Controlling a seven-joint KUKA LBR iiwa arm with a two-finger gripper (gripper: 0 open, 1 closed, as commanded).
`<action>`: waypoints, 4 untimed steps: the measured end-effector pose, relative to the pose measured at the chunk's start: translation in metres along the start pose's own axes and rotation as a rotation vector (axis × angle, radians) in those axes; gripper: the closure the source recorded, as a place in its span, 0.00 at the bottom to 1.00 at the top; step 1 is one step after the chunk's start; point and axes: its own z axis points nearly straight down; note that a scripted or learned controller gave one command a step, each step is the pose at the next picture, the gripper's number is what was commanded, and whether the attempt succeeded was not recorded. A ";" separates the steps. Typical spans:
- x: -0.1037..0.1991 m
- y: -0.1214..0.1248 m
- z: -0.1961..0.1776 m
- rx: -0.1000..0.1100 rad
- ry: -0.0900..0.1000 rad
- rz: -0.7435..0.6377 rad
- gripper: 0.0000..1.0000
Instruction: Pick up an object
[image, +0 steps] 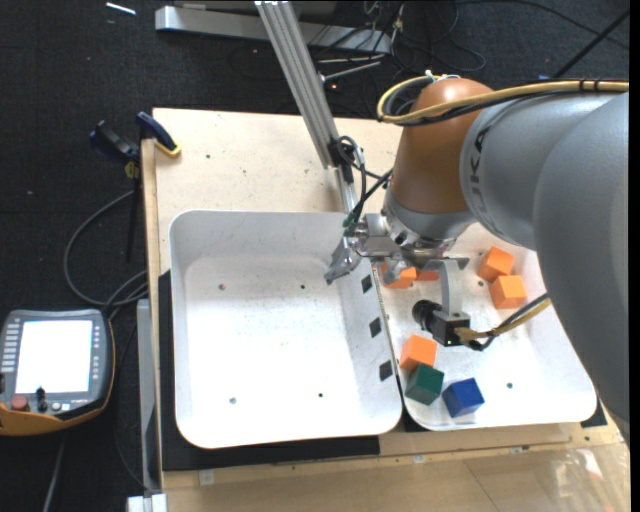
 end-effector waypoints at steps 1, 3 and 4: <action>-0.001 0.000 0.000 0.000 0.000 0.004 0.00; -0.001 0.000 0.000 0.000 0.000 0.004 0.00; -0.001 0.000 0.000 0.000 0.000 0.004 0.00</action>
